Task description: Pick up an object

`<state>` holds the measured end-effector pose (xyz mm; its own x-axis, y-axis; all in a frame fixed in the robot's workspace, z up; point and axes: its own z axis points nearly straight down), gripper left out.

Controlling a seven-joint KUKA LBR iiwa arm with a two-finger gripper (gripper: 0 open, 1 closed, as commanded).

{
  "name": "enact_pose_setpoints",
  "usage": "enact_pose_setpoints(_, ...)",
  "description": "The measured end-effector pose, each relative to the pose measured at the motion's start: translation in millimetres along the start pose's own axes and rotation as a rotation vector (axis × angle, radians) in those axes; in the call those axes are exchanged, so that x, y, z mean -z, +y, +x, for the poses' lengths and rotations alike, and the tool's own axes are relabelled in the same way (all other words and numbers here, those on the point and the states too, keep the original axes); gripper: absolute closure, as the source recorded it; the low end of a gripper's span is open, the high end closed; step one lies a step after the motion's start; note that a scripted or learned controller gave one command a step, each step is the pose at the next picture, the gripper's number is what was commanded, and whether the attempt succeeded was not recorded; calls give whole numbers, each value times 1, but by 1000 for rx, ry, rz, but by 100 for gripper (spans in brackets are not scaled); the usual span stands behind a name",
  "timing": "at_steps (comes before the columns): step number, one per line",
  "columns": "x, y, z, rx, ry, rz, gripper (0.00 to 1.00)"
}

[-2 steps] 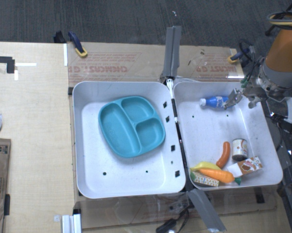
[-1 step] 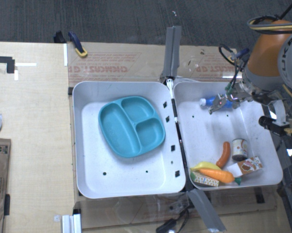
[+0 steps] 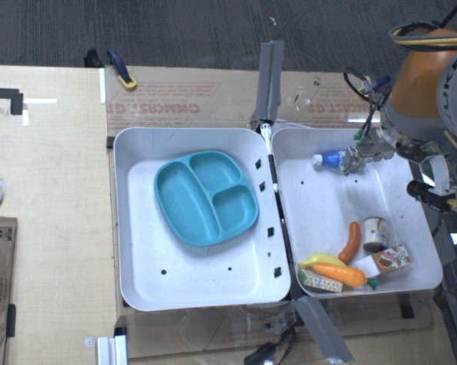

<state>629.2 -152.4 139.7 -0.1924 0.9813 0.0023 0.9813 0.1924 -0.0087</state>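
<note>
My gripper (image 3: 355, 160) hangs low over the far part of the right bin (image 3: 319, 211), below the orange-banded wrist (image 3: 422, 82). A small blue object with a white end (image 3: 328, 159) lies right beside it on its left; whether the two touch is unclear. Along the bin's near edge lie a red sausage (image 3: 350, 242), a small can (image 3: 374, 234), a printed carton (image 3: 391, 259), an orange carrot (image 3: 341, 274) and a yellow banana (image 3: 318, 261).
The left bin (image 3: 137, 226) holds a blue divided plate (image 3: 206, 198). A grey divider post (image 3: 270, 82) rises between the bins at the back. Cables trail beside the arm on the right. A blue and yellow clamp (image 3: 120, 70) lies on the bench behind.
</note>
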Motion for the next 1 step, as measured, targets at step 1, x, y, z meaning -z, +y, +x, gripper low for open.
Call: enact_pose_setpoints(1, -52, 36, 40, -26, 1, 3, 100)
